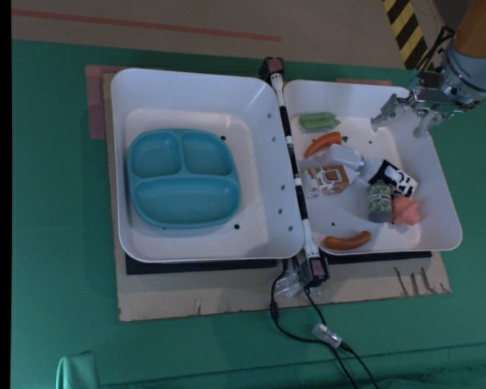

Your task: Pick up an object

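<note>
The end effector [407,113] hangs over the 1 o'clock corner of the right bin [437,186], its two fingers spread wide with nothing between them. No object has been taken up yet.

Candidate objects lie in the right bin:
- green pod-shaped toy [318,121] at 11 o'clock;
- orange carrot-like piece [321,143] just below it;
- small carton with a house print [327,178] near centre, touching a pale wrapped item [350,158];
- black-and-white block [395,177], dark can [379,202] and pink toy [407,210] packed together at 4 o'clock;
- sausage-shaped piece [347,240] at 6 o'clock.

The left bin [146,96] holds a blue divided plate [183,177].

Risks, as judged:
- The 4 o'clock cluster is tight; a finger may land on a neighbour and push objects apart.
- Rounded pieces may roll out of the closing fingers.
- A descent close to the bin wall may strike the rim.
</note>
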Robot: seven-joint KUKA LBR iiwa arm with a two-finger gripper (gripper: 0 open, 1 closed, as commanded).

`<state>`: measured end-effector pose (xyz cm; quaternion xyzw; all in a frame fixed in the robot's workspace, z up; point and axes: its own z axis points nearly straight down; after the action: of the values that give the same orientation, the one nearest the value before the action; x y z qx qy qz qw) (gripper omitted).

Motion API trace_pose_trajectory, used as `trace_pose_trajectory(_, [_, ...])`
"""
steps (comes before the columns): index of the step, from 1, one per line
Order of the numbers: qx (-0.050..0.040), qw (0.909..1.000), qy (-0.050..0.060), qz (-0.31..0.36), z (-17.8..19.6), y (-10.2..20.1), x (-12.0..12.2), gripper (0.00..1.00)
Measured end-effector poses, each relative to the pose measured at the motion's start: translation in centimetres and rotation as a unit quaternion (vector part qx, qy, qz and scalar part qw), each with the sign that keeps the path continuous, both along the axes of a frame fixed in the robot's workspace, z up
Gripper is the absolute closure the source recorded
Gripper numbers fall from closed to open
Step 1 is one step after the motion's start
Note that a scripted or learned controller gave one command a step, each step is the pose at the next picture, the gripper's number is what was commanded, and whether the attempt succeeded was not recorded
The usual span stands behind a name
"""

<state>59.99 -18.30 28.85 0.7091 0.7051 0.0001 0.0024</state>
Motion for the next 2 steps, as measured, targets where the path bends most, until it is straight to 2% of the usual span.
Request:
trace_pose_trajectory(1, [-0.0011, 1.0000, -0.002, 0.000, -9.3, -0.5, 0.1, 0.00])
trace_pose_trajectory(2, [-0.0032, 1.0000, -0.006, -0.001, -8.0, -0.6, 0.3, 1.00])
